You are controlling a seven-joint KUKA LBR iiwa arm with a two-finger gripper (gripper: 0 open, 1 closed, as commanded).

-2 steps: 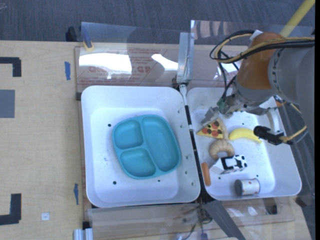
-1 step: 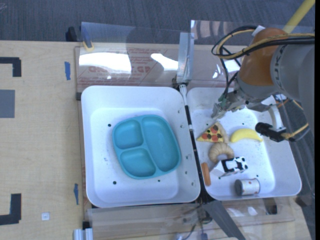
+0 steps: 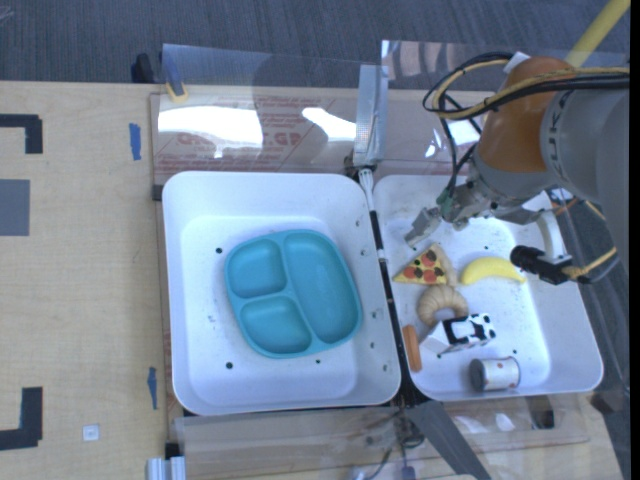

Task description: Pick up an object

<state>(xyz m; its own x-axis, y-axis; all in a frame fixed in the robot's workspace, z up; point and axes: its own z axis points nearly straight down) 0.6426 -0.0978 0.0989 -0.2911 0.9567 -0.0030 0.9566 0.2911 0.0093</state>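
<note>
Pale wooden bench [image 3: 80,298] carries two shallow white bins side by side, and the work sits in the right-hand white bin [image 3: 575,363], where the grey arm with its orange band [image 3: 520,128] reaches in. No object has been chosen for certain, but the likeliest one is the toy pizza slice, a yellow-and-red wedge [image 3: 425,266], lying just below and slightly left of the claw [image 3: 440,218], near but apart from it. Nothing sits between the claw's tips as far as I can make out, and whether they stand apart or closed I cannot tell; it looks empty-handed. Further below the claw lies a tan croissant-shaped toy [image 3: 440,303], touching or nearly touching the pizza slice's lower edge, and to the claw's lower right a yellow plastic banana [image 3: 492,270]. Beyond those come a small black-and-white toy figure [image 3: 470,330], an orange carrot-like stick [image 3: 412,348] by the bin's left wall, and a grey cylindrical can [image 3: 495,373] lying on its side. Well to the claw's left, the other white bin [image 3: 190,218] holds a turquoise divided plastic plate [image 3: 292,293]. I judge this the approach step, before any grasp; the next move calls for settling over one piece, clear of its neighbours, then descending and closing.
</note>
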